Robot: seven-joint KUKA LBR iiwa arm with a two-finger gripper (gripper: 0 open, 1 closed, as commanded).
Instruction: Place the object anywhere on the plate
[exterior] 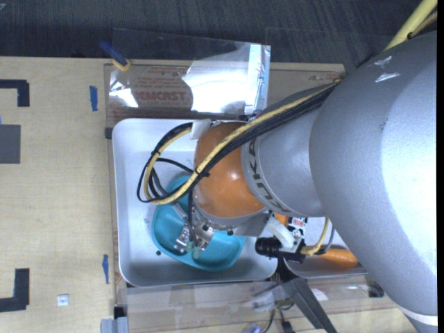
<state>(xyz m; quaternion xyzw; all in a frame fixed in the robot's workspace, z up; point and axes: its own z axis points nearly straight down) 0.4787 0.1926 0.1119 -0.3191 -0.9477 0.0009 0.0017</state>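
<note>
Camera view: the arm [333, 165] is reaching down into the left bin [128, 186], its claw [191, 240] hovering directly over the teal plate [166, 231] near the bin's front edge. Claw state: cannot tell. Object not identifiable at the claw; placement is looking unconfirmed, release pending.

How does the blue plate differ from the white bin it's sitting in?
The blue plate is turquoise and rounded, while the white bin is pale and rectangular with rounded corners. The plate is the smaller of the two, lying inside the bin toward its near side. The arm's wrist and the pincer cover much of the plate; the bin's left wall and corners stay in plain sight. Both are shallow, open-topped holders.
</note>
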